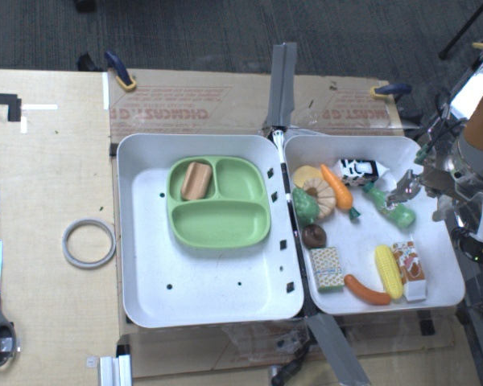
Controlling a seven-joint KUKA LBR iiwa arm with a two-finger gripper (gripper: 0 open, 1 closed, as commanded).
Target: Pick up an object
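The gripper [408,185] is seen low over the right bin [435,296], at its far right side. Whether its fingers are spread or pressed together cannot be told. A green toy bottle [389,203] lies just beside and below the fingertips, touching or nearly so. A black-and-white cow toy [359,170] is placed to their left, a corn cob [388,270] well below.
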